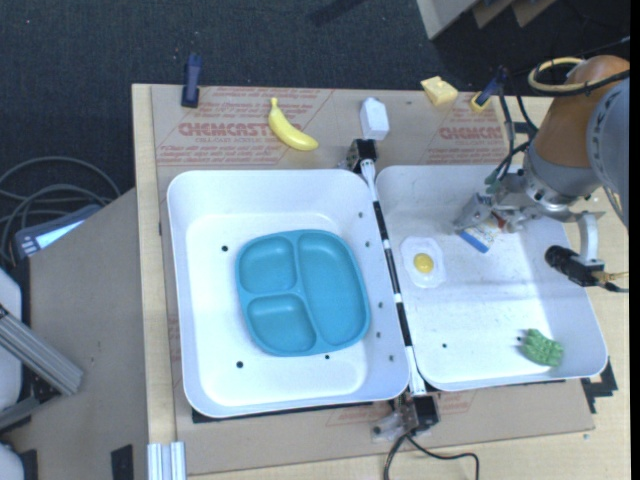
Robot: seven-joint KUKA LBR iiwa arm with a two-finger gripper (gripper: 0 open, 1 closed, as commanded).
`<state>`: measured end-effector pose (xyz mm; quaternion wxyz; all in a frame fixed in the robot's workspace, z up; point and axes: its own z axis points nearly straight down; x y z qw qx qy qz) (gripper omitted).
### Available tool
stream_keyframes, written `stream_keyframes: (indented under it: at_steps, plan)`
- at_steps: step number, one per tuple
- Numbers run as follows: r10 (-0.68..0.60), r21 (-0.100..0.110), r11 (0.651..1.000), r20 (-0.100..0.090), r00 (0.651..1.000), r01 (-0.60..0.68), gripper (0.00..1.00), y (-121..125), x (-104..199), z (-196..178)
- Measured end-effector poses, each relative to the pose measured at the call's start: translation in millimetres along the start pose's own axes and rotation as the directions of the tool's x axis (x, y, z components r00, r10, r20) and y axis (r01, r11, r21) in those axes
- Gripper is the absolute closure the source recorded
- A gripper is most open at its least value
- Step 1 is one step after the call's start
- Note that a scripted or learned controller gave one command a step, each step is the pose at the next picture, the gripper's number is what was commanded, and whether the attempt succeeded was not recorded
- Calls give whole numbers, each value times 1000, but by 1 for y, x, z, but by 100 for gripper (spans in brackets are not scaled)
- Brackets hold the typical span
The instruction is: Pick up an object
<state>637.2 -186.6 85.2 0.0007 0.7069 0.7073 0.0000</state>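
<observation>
the claw [487, 218] was lowered into the right bin [500, 363], at its far side; whether it was open or closed could not be told. a small blue-and-red item [474, 238] was seen just beneath it, likely the intended target. a toy fried egg [423, 264], flat and glossy, was placed near the bin's left wall. a knobbly green piece [541, 348] was located at its near right corner. a smooth blue divided plate [300, 291] was seated in the left bin [200, 288].

A robotics lab is indicated: two white bins [200, 298] are fixed on a cardboard-covered tabletop [230, 128], loose cables [45, 183] are coiled on dark carpet [100, 28], and toy food such as a banana [290, 128] is scattered.
</observation>
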Motion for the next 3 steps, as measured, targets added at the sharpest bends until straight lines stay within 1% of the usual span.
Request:
stream_keyframes:
  at_steps: [1, 2, 3]
  plan:
    - [-1, -3, 1000, 2, 1000, 1, 100, 1, 0, -10]
    - [-1, -2, 1000, -2, 1000, 1, 100, -15, 81, -1]
    - [-1, -1, 1000, -1, 1000, 1, 100, -53, 137, -100]
